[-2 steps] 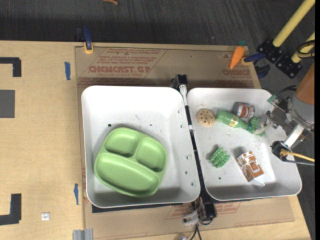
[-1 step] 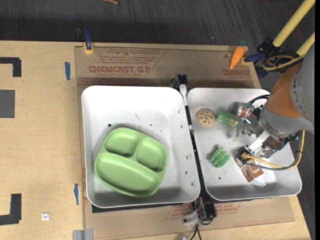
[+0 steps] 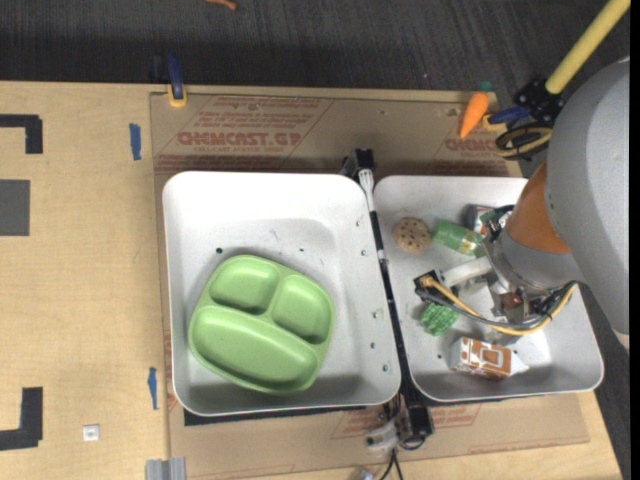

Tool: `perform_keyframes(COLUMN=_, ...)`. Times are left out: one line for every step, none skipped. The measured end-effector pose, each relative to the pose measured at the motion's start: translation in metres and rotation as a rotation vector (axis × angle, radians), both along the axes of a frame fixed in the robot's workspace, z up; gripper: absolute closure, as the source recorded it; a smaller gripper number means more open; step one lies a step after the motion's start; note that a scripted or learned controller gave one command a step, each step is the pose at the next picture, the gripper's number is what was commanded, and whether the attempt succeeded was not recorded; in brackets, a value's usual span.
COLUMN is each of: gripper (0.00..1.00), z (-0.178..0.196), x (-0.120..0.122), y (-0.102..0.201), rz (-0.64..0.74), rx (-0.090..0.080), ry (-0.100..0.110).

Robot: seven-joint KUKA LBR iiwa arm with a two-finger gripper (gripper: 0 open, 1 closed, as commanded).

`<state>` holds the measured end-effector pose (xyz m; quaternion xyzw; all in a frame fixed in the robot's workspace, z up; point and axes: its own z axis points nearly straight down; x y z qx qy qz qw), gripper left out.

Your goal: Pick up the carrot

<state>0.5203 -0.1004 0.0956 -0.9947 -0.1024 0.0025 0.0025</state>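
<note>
The carrot point(image 3: 473, 114) is small and orange with a green top. It lies on the brown board behind the right bin point(image 3: 570, 368), outside both bins. My gripper point(image 3: 508, 304) is down inside the right bin, well in front of the carrot, among the loose items there. The grey arm with its orange band point(image 3: 535, 218) covers the bin's right part. Yellow and black cables hang around the wrist.
In the right bin lie a round cookie point(image 3: 410, 233), a green bottle point(image 3: 457, 237), a small green piece point(image 3: 437, 318) and an orange-and-white packet point(image 3: 485, 358). A green divided plate point(image 3: 262, 321) sits in the left bin point(image 3: 200, 208). A yellow rod point(image 3: 590, 33) and blue clamps stand near the carrot.
</note>
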Motion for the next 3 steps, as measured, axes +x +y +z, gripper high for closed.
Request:
perform_keyframes(gripper=1.00, z=0.010, x=0.000, y=0.001, rz=0.004, rx=0.002, ry=0.002)
perform_keyframes(gripper=1.00, z=0.224, x=-0.027, y=-0.031, rz=0.018, rx=-0.004, ry=-0.005)
perform_keyframes(gripper=1.00, z=0.146, x=0.008, y=-0.040, rz=0.480, rx=0.000, ry=-0.003)
